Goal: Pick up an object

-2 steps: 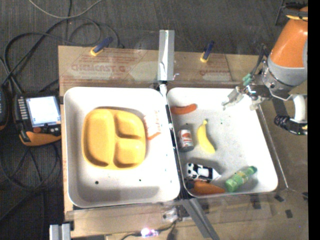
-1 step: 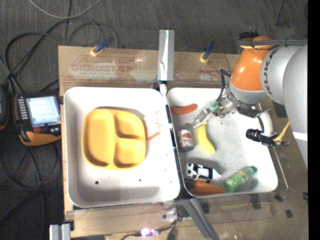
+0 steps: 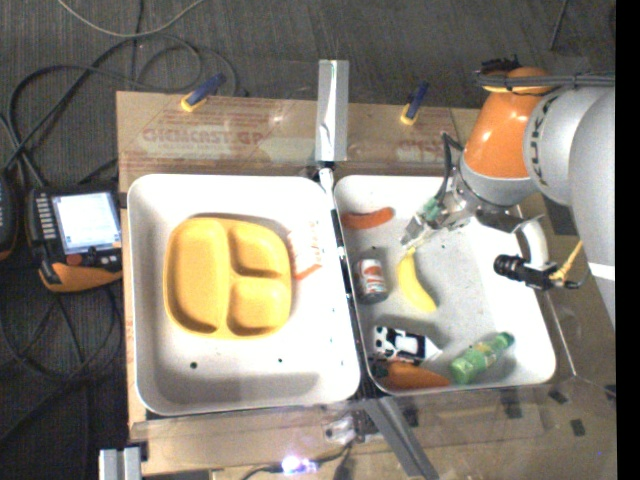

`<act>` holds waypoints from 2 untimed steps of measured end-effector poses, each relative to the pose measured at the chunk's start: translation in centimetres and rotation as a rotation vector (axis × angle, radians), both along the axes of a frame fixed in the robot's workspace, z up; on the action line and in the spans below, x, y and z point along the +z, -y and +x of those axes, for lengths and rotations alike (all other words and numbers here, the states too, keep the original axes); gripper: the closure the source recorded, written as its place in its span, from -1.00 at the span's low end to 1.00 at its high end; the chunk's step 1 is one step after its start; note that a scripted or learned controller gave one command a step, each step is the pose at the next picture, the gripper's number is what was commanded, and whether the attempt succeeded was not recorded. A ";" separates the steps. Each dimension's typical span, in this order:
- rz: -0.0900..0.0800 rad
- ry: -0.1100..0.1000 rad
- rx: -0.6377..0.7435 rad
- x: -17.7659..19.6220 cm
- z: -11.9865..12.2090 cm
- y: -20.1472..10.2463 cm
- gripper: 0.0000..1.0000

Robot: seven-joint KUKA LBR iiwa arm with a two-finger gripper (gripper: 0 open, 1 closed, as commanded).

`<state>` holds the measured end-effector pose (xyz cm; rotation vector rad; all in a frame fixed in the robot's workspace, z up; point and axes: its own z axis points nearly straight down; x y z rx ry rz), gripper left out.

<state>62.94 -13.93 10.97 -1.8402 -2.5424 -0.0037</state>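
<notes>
On the bench, the left bin (image 3: 150, 368) bears a yellow divided tray (image 3: 230, 275). In the right bin (image 3: 545, 368), a banana (image 3: 414, 283) lies just below my gripper (image 3: 428, 218); whether it is released or clenched, I cannot tell.

We see the worktop (image 3: 230, 133), a brown board, with a blue-and-yellow clamp (image 3: 201, 92) at 11 o'clock and another (image 3: 414, 102) at 1 o'clock. At 9 o'clock, a handheld pendant (image 3: 80, 230) with a lit screen lies on the floor (image 3: 90, 388) among black cables (image 3: 70, 68).
</notes>
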 end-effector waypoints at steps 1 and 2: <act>0.000 0.000 0.000 0.0 0.0 0.0 -1.00; -0.012 0.017 0.014 -1.9 -5.2 -1.8 -1.00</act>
